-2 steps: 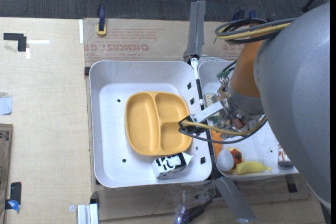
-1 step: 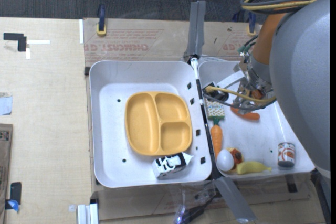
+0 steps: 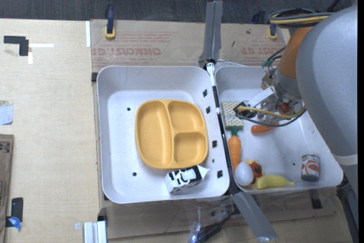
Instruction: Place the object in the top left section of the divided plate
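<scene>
camera view: arm point(image 3: 333, 94) over right bin point(image 3: 296, 145)
jaws point(image 3: 250, 112): state unclear
divided plate point(image 3: 172, 134): left bin point(image 3: 114, 139)
carrot point(image 3: 234, 148): right bin

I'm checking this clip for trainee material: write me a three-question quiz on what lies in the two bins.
1. True or false: the yellow divided plastic plate lies in the left white bin.
2. Which lies nearest the white egg? A) black-and-white milk carton B) yellow banana C) small grey and orange can
3. Fill in: the orange carrot lies in the ___ white bin.

Key: 1 true; 2 B; 3 right.
</scene>
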You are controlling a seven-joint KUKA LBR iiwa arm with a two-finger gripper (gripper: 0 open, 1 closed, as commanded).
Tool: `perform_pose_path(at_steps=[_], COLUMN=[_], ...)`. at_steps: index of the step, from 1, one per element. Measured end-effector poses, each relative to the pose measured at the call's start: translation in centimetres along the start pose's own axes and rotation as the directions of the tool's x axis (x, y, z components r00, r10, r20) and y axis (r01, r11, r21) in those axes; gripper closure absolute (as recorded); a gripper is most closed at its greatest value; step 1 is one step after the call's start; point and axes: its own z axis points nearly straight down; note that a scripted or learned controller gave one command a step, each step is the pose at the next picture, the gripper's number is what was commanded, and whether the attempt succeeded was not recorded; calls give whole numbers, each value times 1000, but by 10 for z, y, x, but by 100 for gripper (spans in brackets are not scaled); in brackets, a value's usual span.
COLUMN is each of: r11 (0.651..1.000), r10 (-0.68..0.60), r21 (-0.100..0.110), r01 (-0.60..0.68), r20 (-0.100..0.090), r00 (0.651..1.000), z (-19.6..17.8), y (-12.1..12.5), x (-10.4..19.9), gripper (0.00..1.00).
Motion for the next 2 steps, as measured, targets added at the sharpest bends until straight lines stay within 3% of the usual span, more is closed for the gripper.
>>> perform_pose_path(at_steps=[1,2], r11=[1000,999], r10=[-5,54], r21=[4,2], r01=[5,-54], r20=[8,3], r00=[1000,999], z=[-6,-32], y=[-1,93], x=[-1,9], gripper=[100,100])
